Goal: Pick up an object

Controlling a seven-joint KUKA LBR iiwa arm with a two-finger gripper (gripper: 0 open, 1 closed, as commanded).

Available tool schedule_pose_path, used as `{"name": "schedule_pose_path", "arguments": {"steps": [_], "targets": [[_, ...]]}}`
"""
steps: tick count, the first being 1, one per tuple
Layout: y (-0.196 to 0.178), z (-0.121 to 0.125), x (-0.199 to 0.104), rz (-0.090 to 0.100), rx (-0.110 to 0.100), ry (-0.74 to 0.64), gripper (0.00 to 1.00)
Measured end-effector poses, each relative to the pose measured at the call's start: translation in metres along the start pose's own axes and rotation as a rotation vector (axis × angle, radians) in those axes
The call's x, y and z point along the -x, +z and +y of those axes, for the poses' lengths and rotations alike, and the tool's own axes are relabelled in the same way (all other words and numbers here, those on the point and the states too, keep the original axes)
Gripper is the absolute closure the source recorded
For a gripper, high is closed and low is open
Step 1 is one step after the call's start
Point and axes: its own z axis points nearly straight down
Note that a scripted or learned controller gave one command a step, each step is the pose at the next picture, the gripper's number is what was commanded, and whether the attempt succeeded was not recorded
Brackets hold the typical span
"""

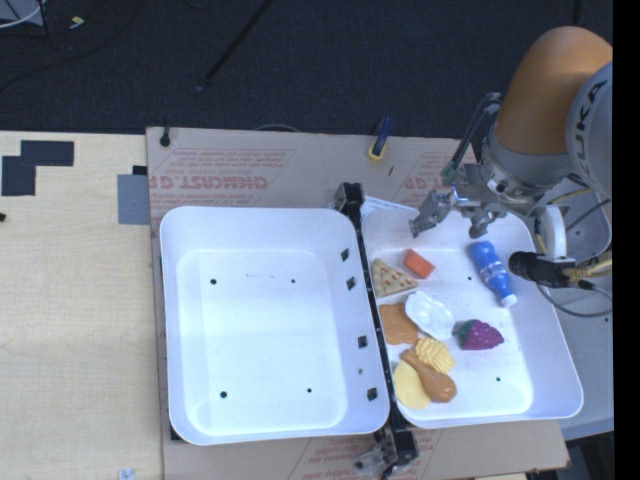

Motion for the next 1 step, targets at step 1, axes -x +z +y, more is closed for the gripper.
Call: {"name": "schedule_pose_path", "arguments": {"steps": [1], "targets": [[0.0486, 0.0122, -0.0489, 0.003, -0.006, -0.003, 0.0]]}}
